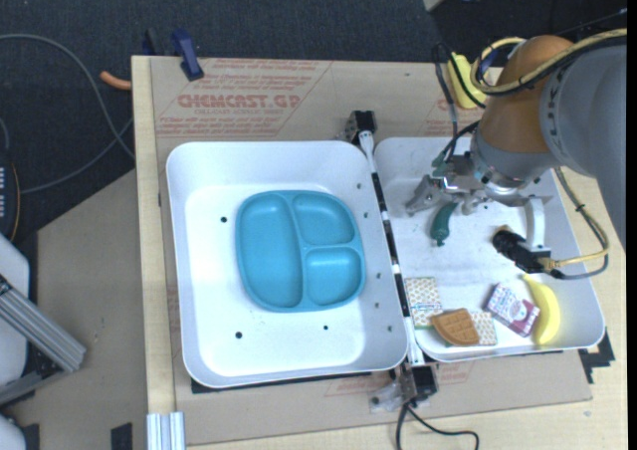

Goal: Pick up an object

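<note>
My gripper (445, 203) hangs over the far part of the right bin (569, 239), open, with its metal fingers (418, 201) spread apart. A small teal object (439, 224) lies on the bin floor right under it, its upper end between the fingers. I cannot tell whether they touch it. Toward the near edge of the same bin lie a yellow banana (544, 311), a pink packet (512, 309), a brown cookie-like piece (457, 327) and a small patterned square (422, 295).
The left bin (199, 338) holds a blue divided plate (299, 249) at its middle. A black divider rail (383, 229) runs between the two bins. The arm's grey and orange body covers the right bin's far right corner.
</note>
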Motion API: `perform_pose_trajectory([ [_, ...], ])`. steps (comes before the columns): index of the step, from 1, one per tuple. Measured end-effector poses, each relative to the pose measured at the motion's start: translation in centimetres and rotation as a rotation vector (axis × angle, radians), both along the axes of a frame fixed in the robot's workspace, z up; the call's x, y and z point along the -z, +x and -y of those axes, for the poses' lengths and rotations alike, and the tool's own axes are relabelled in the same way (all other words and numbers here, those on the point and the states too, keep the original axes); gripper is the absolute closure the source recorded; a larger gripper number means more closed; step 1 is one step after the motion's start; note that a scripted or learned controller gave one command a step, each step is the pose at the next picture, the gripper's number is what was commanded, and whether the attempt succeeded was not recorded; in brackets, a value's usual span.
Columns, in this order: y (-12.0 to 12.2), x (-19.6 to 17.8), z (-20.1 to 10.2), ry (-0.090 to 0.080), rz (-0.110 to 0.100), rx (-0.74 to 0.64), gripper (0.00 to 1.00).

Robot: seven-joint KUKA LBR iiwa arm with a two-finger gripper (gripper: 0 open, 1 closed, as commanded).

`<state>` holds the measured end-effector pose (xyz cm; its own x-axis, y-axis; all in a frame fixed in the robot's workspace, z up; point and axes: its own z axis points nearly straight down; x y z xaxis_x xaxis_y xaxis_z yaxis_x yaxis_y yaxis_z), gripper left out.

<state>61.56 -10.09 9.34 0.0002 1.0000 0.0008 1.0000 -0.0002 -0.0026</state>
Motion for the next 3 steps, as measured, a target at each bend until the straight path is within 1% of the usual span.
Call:
perform_pose_trajectory([
  [1, -1.2, 0.9, -0.1, 0.000, 0.000, 0.000, 0.00],
  [2, -1.1, -0.1, -0.1, 0.000, 0.002, 0.001, 1.00],
  [3, -2.6, -9.2, -7.1, 0.000, 0.004, -0.002, 1.00],
])
